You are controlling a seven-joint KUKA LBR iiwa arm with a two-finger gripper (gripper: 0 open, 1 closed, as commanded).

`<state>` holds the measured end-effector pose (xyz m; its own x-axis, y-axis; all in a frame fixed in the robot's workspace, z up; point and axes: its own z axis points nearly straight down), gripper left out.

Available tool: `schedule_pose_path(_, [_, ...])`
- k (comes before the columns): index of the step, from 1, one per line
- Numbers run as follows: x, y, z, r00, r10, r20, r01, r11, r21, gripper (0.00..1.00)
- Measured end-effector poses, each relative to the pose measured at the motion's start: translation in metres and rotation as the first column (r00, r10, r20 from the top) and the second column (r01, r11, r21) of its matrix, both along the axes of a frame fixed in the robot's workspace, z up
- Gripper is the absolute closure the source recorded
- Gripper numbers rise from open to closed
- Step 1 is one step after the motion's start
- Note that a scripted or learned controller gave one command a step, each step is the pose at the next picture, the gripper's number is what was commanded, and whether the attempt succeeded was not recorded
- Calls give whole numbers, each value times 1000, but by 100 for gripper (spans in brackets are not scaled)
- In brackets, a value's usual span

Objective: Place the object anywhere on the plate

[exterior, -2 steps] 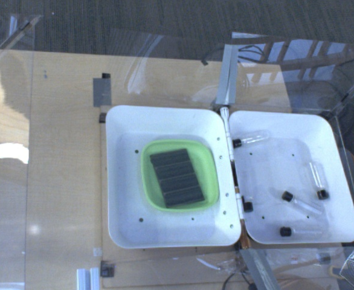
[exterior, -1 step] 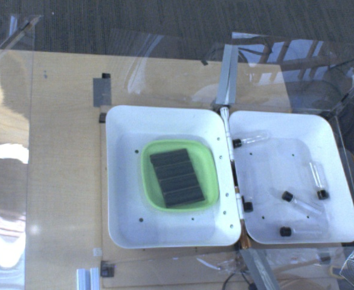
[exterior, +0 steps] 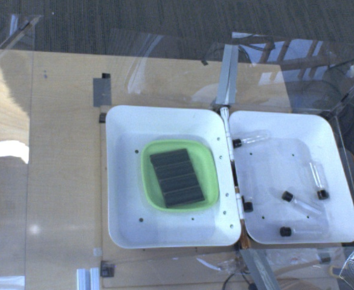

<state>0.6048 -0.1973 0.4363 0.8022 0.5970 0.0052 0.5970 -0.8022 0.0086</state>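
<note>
Green plate (exterior: 148,162) is being occupied by the dark ribbed block (exterior: 177,177), suggesting placement is finished. Gripper state cannot be told.

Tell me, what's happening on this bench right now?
Nothing is being handled at this moment. Two shallow white bins sit side by side. In the left bin a green plate already carries a dark, ribbed rectangular object, which lies flat near its middle. The right bin holds several small clear tubes with black caps, scattered loosely. So the placing job looks done.
</note>
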Motion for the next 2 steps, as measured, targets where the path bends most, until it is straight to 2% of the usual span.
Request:
schedule_pose_path(1, [11, -6, 0, 994, -106, 0, 106, 994, 1, 0])
schedule_pose_path(2, [1, -7, -1, 975, -224, -3, 224, 975, 3, 0])
